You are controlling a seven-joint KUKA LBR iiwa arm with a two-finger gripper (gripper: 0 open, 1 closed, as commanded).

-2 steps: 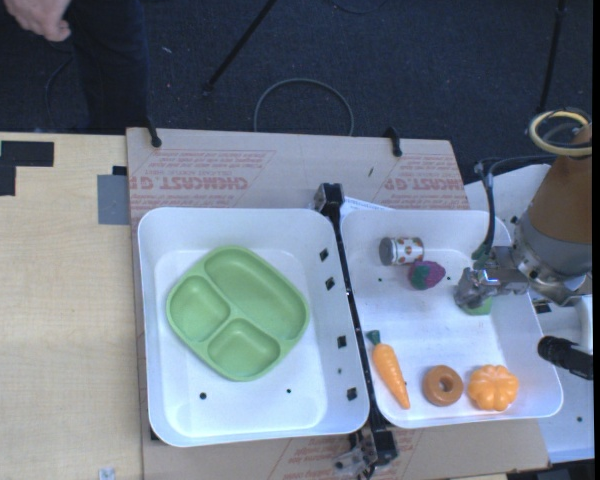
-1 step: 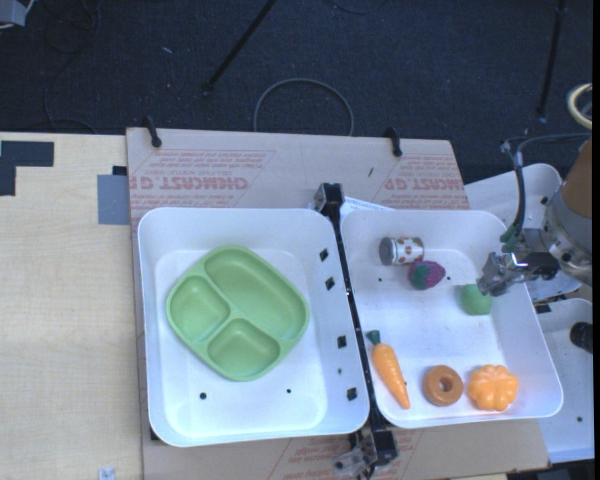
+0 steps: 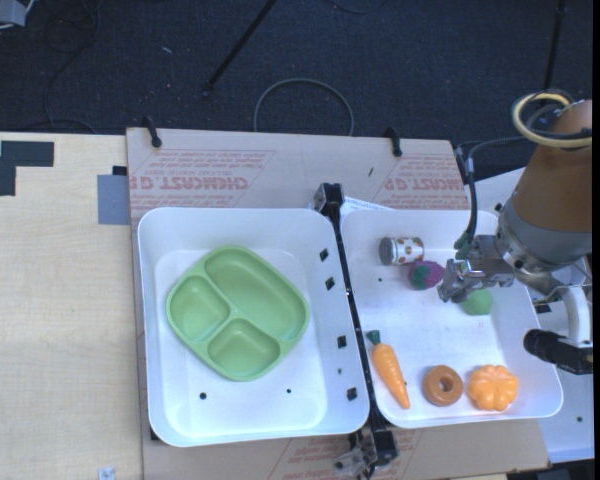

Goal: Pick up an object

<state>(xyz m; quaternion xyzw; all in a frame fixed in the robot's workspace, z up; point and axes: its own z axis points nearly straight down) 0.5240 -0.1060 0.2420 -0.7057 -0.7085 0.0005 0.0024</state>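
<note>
Front of right bin (image 3: 540, 408): carrot (image 3: 390, 368), donut (image 3: 443, 385) and orange pumpkin (image 3: 492, 388) in a row. Further back, small can (image 3: 402, 250) on its side, purple object (image 3: 426, 274) just beside it. Gripper (image 3: 465, 280) low over the bin between purple object and a green object (image 3: 477, 302); grip state cannot be told. Left bin (image 3: 180, 408) holds green divided plate (image 3: 237, 311).

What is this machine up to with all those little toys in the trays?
A grey and orange robot arm reaches in from the right, its gripper low over the right bin, between a purple toy and a green one. It is trying to pick something up; nothing shows between its fingers. A small can, carrot, donut and pumpkin lie nearby. The left bin holds a green divided plate.
</note>
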